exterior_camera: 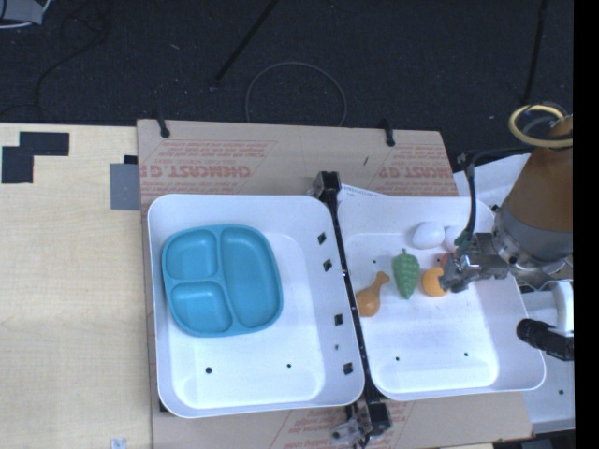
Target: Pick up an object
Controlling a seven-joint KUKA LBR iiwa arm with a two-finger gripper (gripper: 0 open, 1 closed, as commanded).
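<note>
Camera view: claw [456,277] low in right bin [440,363], touching orange ball [431,283]

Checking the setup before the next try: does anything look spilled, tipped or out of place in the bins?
Nothing stands out. The blue tray lies flat in the left bin; the green piece, orange piece, tan piece and white piece lie inside the right bin.
</note>
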